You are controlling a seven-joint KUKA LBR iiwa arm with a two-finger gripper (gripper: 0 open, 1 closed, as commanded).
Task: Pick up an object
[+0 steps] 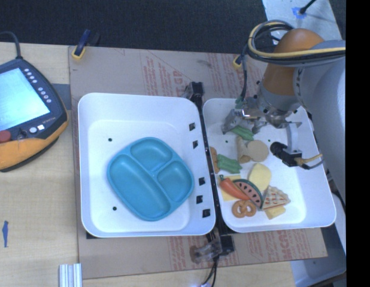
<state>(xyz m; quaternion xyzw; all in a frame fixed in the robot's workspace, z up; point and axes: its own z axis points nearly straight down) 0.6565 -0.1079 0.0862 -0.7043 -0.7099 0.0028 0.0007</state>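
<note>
The grey arm (305, 82) with the orange band is reaching in from the right, and its gripper (243, 123) is hanging low over the far part of the right bin (317, 211). The metal fingers (231, 124) are standing spread apart, and I am seeing no object between them. Just under the fingertips a green toy vegetable (243, 133) is lying, so close that I cannot tell if they are touching it.

The other toy foods are lying in the same bin, nearer to the camera. A beige round piece (254, 152) is sitting beside the green vegetable. A second green piece (228, 164) is lying near the left wall. A yellow cheese wedge (260, 176), a watermelon slice (249, 191), a carrot (231, 188), a pretzel (243, 208) and a pizza slice (275, 199) are crowding together in the middle and the near part.

In the left bin (95, 115) a blue divided plate (150, 177) is lying flat. A teach pendant (20, 115) with an orange edge is resting on the bench (35, 220) at the far left, well apart from both bins.
</note>
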